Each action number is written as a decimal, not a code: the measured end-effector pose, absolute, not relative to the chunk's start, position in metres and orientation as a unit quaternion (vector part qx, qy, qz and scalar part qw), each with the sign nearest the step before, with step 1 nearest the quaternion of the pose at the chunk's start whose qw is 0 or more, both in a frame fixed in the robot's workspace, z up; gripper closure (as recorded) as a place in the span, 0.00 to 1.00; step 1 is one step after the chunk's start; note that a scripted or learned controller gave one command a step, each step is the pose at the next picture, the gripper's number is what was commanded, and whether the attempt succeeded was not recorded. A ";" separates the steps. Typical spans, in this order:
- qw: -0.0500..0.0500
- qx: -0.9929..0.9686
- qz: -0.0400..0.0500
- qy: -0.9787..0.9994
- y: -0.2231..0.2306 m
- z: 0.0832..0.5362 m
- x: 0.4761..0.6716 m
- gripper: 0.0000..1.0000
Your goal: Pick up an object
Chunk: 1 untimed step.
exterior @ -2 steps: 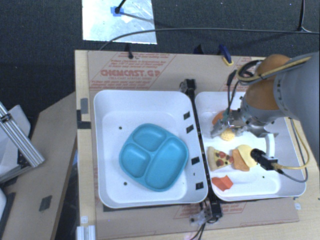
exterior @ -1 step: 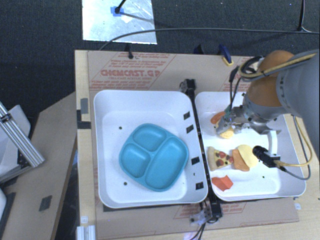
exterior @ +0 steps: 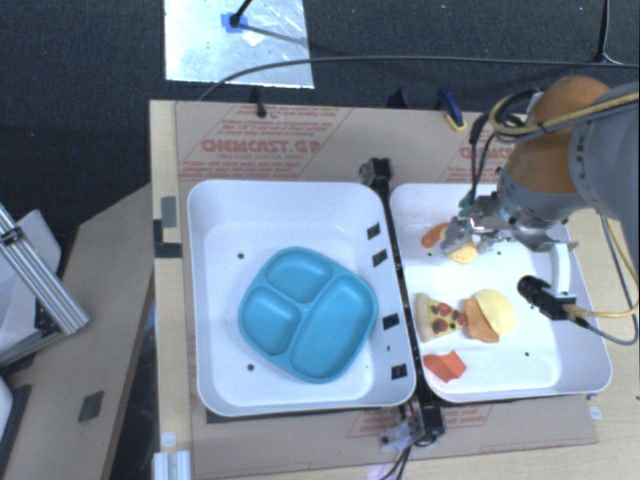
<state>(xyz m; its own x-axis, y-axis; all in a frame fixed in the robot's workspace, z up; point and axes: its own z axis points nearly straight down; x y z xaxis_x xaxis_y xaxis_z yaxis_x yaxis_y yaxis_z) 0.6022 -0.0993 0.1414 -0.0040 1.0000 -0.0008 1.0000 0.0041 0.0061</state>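
Camera view, from above: the arm point(exterior: 590, 158) reaches in at three o'clock over the right bin point(exterior: 585, 368). Its gripper point(exterior: 462, 236) sits low by a yellow piece point(exterior: 463, 255), at twelve o'clock in that bin. Whether it's spread or pinching, I cannot tell. Seems mid-grasp; next comes a clean lift.
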 end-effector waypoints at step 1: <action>0.002 0.706 0.002 0.708 -0.100 0.189 0.595 1.00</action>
<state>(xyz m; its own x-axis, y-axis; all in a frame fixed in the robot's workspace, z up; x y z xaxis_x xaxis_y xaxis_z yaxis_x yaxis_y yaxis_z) 0.5954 -0.1002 0.1893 -0.0039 1.0000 -0.0009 1.0000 0.0039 0.0058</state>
